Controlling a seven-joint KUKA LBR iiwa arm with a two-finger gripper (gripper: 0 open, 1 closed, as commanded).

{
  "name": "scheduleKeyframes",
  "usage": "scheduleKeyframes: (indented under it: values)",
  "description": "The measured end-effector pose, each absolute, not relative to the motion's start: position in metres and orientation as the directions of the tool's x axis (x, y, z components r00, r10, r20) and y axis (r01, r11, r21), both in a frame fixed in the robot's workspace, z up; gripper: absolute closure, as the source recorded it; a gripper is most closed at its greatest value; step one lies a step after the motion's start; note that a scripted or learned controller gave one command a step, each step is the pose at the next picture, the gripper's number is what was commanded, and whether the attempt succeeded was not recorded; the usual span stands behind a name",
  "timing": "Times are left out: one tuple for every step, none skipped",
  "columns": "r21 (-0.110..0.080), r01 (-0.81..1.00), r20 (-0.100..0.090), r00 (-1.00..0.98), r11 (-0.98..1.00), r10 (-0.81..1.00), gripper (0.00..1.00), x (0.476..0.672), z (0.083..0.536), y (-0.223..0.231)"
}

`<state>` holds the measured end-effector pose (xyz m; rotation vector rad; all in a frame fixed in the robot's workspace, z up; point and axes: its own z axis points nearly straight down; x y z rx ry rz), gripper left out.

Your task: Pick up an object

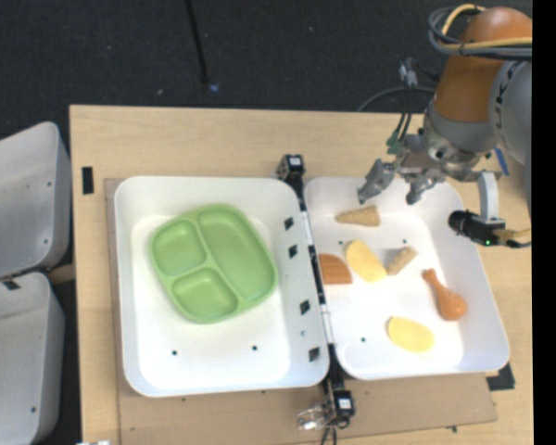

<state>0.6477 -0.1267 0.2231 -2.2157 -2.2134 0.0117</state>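
Pickup is not yet achieved: food items are lying ungrasped in the right bin (473, 346). Nearest the end effector (396, 184), a tan wedge (359, 216) is resting just below its spread, empty fingers; farther off is a green tray (213, 262).

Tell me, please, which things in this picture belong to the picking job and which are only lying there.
Belong to the job:
- gripper, open, above the right bin
- tan wedge
- brown round piece
- pale yellow piece
- small tan piece
- orange drumstick
- yellow oval piece

Only lying there:
- green divided plate
- left bin
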Motion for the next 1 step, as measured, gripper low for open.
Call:
scheduleKeyframes:
  values:
    - [-0.001, 1.0, 0.001, -0.001, 0.001, 1.0, 0.0, 0.6499, 0.2302, -0.1265]
